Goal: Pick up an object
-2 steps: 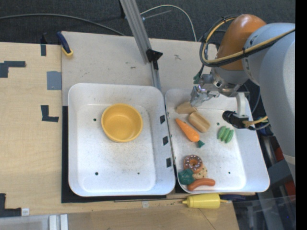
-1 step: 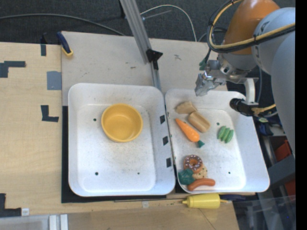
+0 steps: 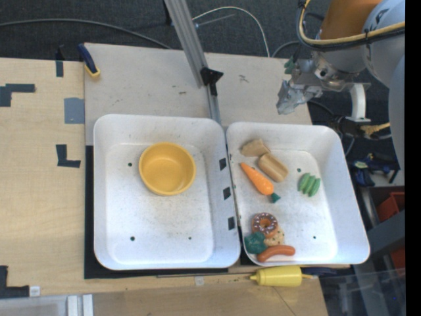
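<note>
Pale bench (image 3: pixel 151 78), two white bins. Your gripper (image 3: pixel 289 101) hangs above the right bin (image 3: pixel 342 196); finger state unclear. Carrot (image 3: pixel 256 178) and other toys lie unpicked.

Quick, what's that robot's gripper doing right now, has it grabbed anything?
Gripper: up above the far edge of the right bin, nothing in it; open or closed cannot be told.
</note>
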Robot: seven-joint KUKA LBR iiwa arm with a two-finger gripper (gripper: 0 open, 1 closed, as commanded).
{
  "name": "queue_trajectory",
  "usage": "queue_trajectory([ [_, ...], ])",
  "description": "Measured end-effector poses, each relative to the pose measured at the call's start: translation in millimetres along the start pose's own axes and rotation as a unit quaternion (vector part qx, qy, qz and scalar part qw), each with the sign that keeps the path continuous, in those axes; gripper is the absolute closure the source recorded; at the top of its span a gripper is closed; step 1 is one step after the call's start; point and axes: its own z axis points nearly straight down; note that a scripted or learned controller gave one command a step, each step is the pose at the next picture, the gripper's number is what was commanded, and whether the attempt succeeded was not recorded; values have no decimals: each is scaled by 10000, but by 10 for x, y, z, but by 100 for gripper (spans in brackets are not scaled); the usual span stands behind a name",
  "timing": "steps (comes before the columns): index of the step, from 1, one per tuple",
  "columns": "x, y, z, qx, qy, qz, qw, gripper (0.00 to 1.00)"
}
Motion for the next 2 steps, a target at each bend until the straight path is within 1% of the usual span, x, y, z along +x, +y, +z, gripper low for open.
queue_trajectory([
  [1,3,6,-178,23,5,3,10000,100],
  [2,438,-45,-127,40,7,-13,10000,100],
])
